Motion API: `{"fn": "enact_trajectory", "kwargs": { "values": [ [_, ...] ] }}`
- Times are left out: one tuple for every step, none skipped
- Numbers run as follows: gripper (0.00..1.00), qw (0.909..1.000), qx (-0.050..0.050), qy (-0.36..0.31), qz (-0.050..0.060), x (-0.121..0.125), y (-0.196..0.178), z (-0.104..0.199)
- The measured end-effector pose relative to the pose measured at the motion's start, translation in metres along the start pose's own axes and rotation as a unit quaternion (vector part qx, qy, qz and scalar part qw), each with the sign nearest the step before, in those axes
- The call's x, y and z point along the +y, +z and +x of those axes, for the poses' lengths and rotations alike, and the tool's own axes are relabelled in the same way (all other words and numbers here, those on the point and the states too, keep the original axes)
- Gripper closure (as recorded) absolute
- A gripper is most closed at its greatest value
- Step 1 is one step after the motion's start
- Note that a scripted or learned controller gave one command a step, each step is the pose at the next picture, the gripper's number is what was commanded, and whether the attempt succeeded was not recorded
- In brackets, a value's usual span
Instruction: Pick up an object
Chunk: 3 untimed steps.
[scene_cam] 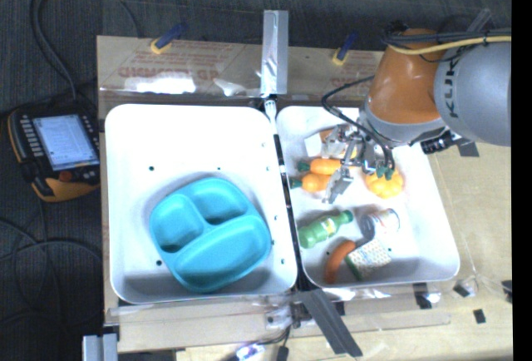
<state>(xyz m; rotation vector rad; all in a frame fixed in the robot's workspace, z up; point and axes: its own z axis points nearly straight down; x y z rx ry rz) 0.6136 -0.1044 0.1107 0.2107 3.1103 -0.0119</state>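
Observation:
My gripper (355, 170) hangs over the back half of the right bin (440, 218), its two fingers spread open and nothing visible between them. One fingertip (339, 184) sits just right of an orange toy fruit (317, 181) with a carrot-like piece (322, 165) behind it. A yellow pepper (385, 181) lies just right of the other finger. Nearer the front lie a green bottle (324, 229), a small silver can (379, 224), an orange-red sausage shape (336, 259) and a speckled green-edged piece (370, 255).
The left bin (133, 135) holds a blue divided plate (210, 230). The ridge between the bins (281, 185) runs just left of the orange fruit. The orange-banded arm (407, 89) covers the right bin's back corner. A pendant (54, 147) lies off the bench at left.

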Motion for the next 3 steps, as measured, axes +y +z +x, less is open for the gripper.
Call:
{"fn": "enact_trajectory", "kwargs": {
  "values": [
    [1.00, 0.9998, -0.018, 0.000, -0.002, 0.002, -0.014, -0.009],
    [0.00, 0.9999, -0.015, 0.000, -0.001, 0.002, -0.012, -0.007],
    [1.00, 0.9998, -0.019, 0.000, -0.002, 0.003, -0.023, -0.009]
  ]
}}
